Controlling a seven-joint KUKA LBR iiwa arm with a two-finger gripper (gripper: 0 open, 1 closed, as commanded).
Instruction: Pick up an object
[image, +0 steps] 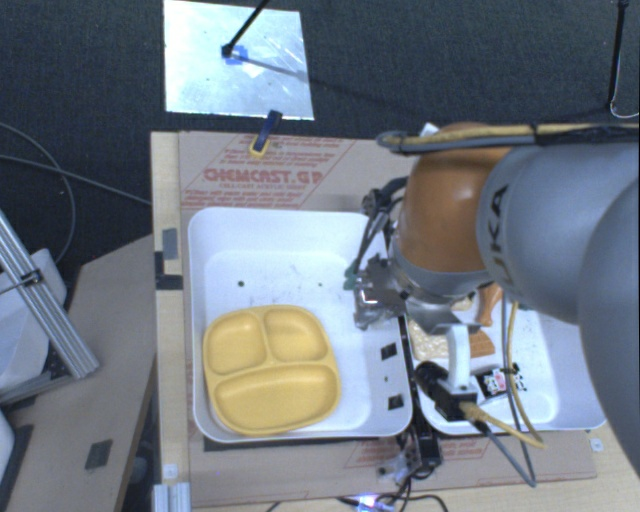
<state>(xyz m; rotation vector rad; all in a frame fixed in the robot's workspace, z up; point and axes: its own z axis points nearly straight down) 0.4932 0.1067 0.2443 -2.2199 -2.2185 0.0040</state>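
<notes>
Jaws hidden beneath the arm, grip state unclear, yellow divided plate in left bin

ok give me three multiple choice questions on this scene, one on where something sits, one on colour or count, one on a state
1. Where is the yellow plate?
A. in the left bin
B. in the right bin
C. on the floor

2. How many compartments does the plate have?
A. two
B. three
C. five

3. How does the plate lie?
A. flat, open side up
B. upside down
C. on its edge against a wall

Answers:
1. A, it lies in the left bin's near left corner.
2. B, two small sections sit above one long section.
3. A, its ridges and hollows face the camera.
</notes>
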